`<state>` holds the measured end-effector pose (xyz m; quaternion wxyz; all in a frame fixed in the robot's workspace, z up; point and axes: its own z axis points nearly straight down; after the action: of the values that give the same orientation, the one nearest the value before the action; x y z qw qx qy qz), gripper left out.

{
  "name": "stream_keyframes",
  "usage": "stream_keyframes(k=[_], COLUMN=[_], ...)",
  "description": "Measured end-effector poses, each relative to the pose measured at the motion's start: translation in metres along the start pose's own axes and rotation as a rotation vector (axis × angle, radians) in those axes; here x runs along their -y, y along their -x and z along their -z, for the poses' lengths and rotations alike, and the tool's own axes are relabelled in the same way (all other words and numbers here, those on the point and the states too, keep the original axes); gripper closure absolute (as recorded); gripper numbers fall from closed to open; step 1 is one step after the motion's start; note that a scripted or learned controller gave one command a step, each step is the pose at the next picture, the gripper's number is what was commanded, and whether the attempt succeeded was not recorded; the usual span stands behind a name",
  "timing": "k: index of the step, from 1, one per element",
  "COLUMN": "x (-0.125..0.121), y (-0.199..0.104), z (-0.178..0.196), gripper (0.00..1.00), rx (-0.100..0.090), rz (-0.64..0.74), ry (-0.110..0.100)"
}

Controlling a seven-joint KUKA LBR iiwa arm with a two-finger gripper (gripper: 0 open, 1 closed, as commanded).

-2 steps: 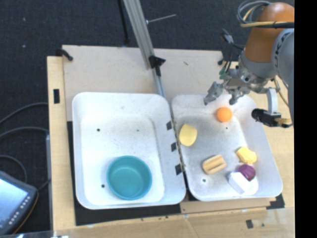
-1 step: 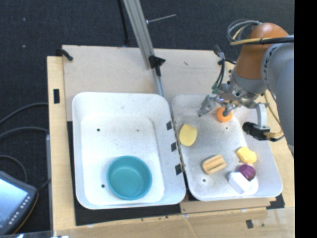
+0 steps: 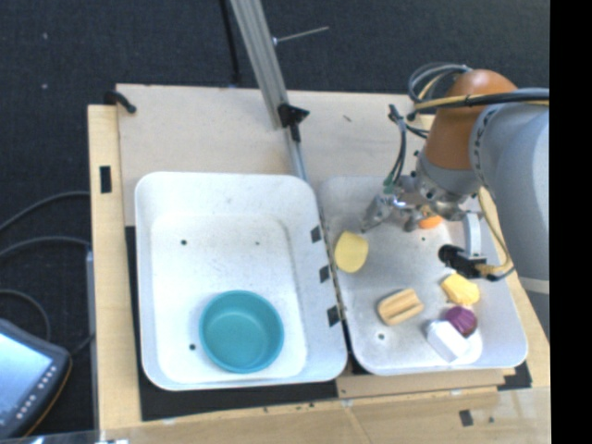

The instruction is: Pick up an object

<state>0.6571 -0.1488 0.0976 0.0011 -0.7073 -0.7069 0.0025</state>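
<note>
Two white bins sit on a tan bench. Right bin [image 3: 370, 345] holds a yellow disc [image 3: 351, 252] at frame centre, a tan block [image 3: 400, 306] below, then yellow, purple and white pieces lower right. Gripper [image 3: 388, 206] hovers above the disc, finger state unclear. Left bin [image 3: 166, 211] holds a teal bowl [image 3: 241, 330].

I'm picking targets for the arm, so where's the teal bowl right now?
The teal bowl sits in the left bin, near its front edge, across the divide from the tan block in the right bin.
</note>
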Motion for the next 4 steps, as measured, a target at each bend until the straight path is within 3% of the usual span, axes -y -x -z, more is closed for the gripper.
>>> stream_keyframes(k=[1,2,3,4], x=[-0.003,-0.003,-0.004,0.001], y=[0.001,0.004,0.006,-0.041], z=[0.015,0.081,0.109,0.123], gripper=[1.00,1.00,1.00,1.00], rx=[0.001,0.000,-0.001,-0.003], rz=[-0.001,-0.001,0.001,0.007], ry=[0.010,0.013,0.010,0.007])
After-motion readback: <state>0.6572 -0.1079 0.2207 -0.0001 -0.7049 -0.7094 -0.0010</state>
